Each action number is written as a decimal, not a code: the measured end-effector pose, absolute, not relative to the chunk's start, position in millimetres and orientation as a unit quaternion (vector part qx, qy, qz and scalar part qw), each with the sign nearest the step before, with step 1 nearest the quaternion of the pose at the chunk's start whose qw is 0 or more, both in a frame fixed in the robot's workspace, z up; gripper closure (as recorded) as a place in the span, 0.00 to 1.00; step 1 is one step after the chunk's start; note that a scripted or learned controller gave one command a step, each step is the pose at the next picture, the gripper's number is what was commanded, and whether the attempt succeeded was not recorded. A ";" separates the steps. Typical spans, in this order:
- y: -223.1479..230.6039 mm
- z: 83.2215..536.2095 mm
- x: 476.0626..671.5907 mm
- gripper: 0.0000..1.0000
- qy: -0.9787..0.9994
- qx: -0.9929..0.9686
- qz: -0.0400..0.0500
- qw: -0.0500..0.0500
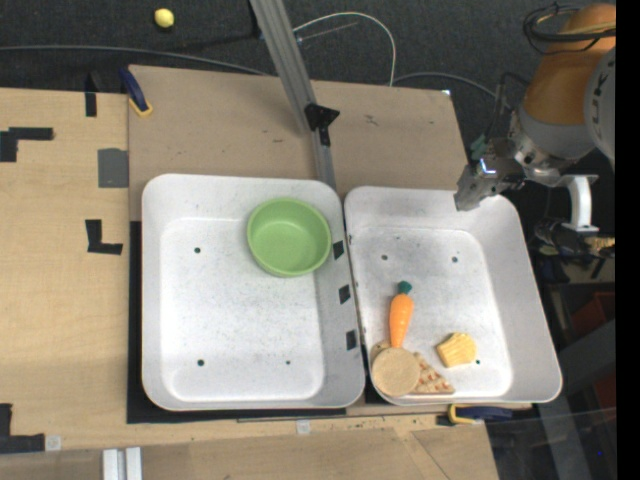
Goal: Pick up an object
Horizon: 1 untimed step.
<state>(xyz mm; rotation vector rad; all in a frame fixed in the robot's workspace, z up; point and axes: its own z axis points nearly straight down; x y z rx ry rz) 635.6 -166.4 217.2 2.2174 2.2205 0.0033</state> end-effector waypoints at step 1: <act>-166.3 261.6 636.6 1.00 0.708 0.707 0.001 0.002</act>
